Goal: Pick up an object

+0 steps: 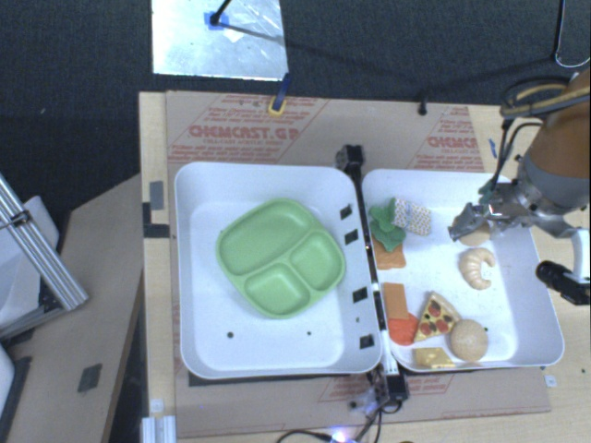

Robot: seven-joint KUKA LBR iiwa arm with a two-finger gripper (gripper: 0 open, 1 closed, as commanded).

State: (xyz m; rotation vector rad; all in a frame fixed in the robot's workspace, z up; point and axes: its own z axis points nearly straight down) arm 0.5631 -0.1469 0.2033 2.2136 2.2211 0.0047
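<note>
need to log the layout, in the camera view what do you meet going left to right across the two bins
green divided plate in the left bin → green leafy toy in the right bin → pizza slice → croissant → claw of the arm, at the right bin's far right

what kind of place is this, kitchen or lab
Most likely a robot lab bench: a grey arm reaches over two white bins, one holding toy food like a croissant and pizza slice.

Plate (282, 266): we see pale green.
Bins (199, 247): we see white.
Croissant (477, 267): tan.
Pizza slice (436, 318): red, dotted.
Lettuce (386, 227): dark green.
</note>
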